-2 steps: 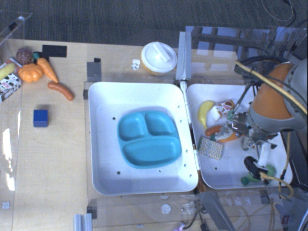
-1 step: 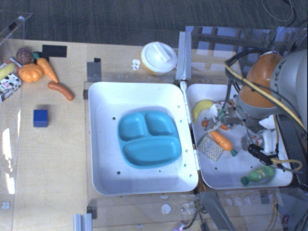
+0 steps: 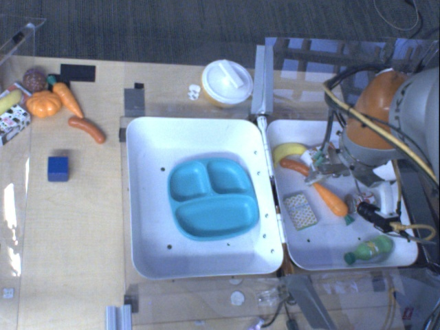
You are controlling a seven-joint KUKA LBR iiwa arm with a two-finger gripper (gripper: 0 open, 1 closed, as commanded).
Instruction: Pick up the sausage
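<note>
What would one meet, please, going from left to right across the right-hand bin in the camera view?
Banana → sausage → patterned card → carrot → green bottle. The end effector overlaps the sausage's right end, so I leave it out of the order.

White bins: two, the left bin [image 3: 144, 205] and the right bin [image 3: 316, 243], side by side.
Blue plates: one divided plate [image 3: 214, 198], inside the left bin.
Sausages: two, one sausage [image 3: 294, 166] in the right bin, one more sausage [image 3: 87, 129] out on the surface left of the left bin.
Carrots: two, one carrot [image 3: 331, 201] in the right bin, one small carrot [image 3: 67, 99] left of the left bin.
Bananas: one banana [image 3: 289, 150], in the right bin.
Green bottles: one bottle [image 3: 369, 249], in the right bin.
Blue blocks: one block [image 3: 58, 168], left of the left bin.
Pumpkins: one pumpkin [image 3: 43, 104], left of the left bin.
White lids: one round lid [image 3: 228, 81], behind the left bin.
</note>
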